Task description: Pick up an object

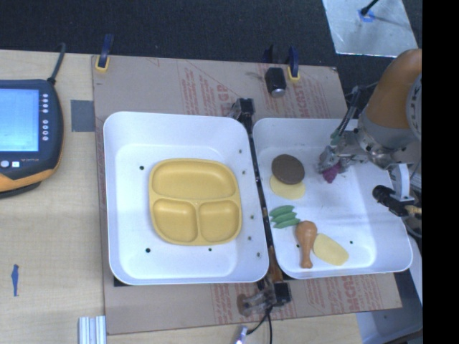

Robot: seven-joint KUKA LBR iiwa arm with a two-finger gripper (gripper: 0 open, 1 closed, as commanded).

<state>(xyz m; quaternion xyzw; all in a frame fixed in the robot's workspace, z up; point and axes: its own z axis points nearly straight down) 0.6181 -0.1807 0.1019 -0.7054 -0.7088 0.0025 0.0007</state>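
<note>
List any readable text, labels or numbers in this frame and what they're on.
No text can be read with confidence.
Cardboard sheet under the bins: faint red printed lettering, too washed out to read.
Handheld pendant at left: small marking below its screen, too small to read.
Yellow divided tray and toy food: no markings visible.

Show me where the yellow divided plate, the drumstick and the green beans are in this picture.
yellow divided plate (195,199): camera view, ridge between its compartments.
drumstick (306,233): camera view, thick upper end.
green beans (284,216): camera view, middle of the bunch.
</note>
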